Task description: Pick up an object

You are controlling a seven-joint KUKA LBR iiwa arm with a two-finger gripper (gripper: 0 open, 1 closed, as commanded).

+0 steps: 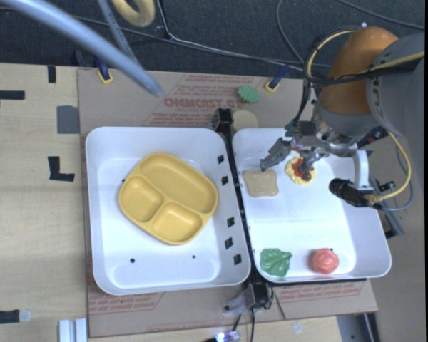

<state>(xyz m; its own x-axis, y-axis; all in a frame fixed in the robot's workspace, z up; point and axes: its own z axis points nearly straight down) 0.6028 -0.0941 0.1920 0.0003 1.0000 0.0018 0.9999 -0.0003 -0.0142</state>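
White right bin — gripper spread open, yellow-red toy just beneath its fingers, ungrasped.

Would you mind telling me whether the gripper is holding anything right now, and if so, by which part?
It cannot be told. The gripper hangs over the yellow-and-red toy in the right bin, but no grasp is visible.

Red print runs across the cardboard sheet under the bins, in the upper middle of the frame; it seems to read "CHEMCAST", with a smaller line above it too blurred to read.
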